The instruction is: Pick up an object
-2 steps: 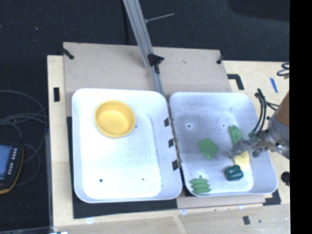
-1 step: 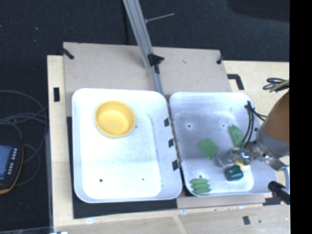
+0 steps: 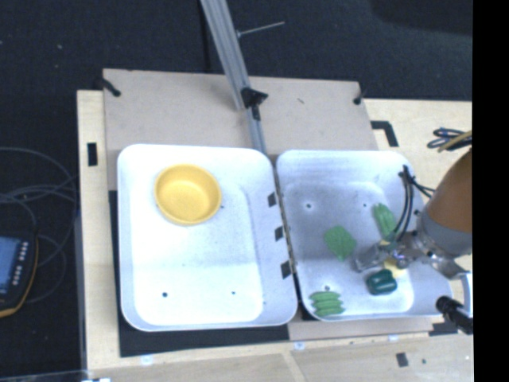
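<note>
1. Bench (image 3: 334,118) bears two white bins side by side, touching along their middle edges.
2. Left bin (image 3: 199,293): one yellow bowl (image 3: 188,193), upright with its mouth up, in the far-left part, apart from the walls.
3. Right bin (image 3: 318,181): four green things, all in the near and right parts.
4. Arm (image 3: 452,205) comes in from the view's right over the right bin's right rim. The orange part is uppermost, with grey below it.
5. Gripper (image 3: 382,259) is low over the near-right part of the right bin. Open or closed: cannot tell, too blurred. Whether it grips anything: cannot tell.
6. Teal block (image 3: 381,282), dark and small, lies on the bin floor just beside the gripper on its near side. Touching or apart: cannot tell.
7. Leaf (image 3: 340,241), green and flat, lies mid-bin to the left of the gripper, near but apart.
8. Strip (image 3: 384,219), light green and long, lies on the far side of the gripper, next to black cables running down from the arm.
9. Ribbed piece (image 3: 326,302), green, is in the right bin's near-left corner by the near wall, well apart from the gripper.
10. Rail (image 3: 227,42), grey metal, slants from the top of the view down to the far end of the seam between the bins.
</note>
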You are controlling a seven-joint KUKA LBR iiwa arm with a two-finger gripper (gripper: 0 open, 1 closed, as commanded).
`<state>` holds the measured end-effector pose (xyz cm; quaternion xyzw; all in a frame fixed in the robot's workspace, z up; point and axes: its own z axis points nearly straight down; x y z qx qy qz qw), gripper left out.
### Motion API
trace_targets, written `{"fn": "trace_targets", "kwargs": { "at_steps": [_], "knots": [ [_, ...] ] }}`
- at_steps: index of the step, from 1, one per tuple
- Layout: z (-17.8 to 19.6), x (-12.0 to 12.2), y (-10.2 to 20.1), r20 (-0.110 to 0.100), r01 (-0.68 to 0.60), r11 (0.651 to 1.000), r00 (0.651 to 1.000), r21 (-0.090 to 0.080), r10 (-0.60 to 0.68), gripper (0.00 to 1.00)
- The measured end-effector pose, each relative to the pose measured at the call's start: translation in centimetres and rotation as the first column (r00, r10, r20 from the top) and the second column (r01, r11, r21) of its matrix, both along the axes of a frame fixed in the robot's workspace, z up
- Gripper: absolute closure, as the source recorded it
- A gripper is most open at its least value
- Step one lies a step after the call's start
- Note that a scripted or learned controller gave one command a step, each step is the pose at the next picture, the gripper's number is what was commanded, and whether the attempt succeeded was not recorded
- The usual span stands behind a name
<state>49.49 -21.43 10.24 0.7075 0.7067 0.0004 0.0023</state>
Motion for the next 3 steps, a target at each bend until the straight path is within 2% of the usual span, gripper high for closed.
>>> {"fn": "trace_targets", "kwargs": {
  "at_steps": [1, 2, 3],
  "knots": [
    [1.1, 0.1, -0.1, 0.002, 0.001, 1.000, 1.000, 0.000, -0.001, 1.00],
    [5.4, 0.5, 0.3, 0.000, -0.001, 1.000, 1.000, 0.001, 0.001, 1.00],
    [11.5, 1.2, 0.3, 0.002, -0.002, 1.000, 1.000, 0.001, 0.002, 1.00]
  ]
}}
